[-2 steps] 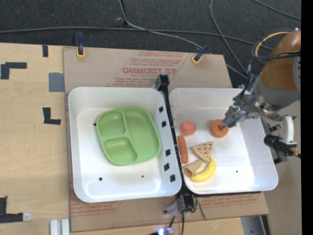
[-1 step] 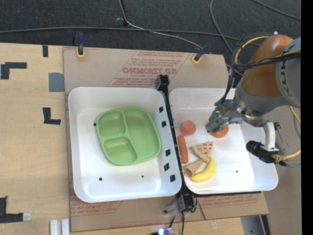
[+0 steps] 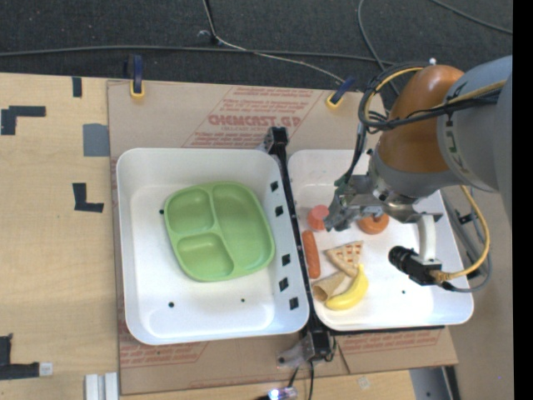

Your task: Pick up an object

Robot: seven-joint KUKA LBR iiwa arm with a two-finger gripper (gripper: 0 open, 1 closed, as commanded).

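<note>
- The arm [image 3: 479, 123] is a thick, rounded body in smooth grey.
- A glossy orange band [image 3: 416, 123] wraps it above the wrist.
- Black and yellow cables [image 3: 466, 269] loop around its outside.
- The tool [image 3: 346, 211] is dark grey metal, and a black cylinder [image 3: 408, 261] juts from its side.

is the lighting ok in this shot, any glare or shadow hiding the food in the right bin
Camera view: light is even and soft, no harsh glare on the white right bin; the banana, waffle piece and sausage read sharp and clear; the arm casts faint shade near the gripper, and its dark fingers blur together there.
</note>
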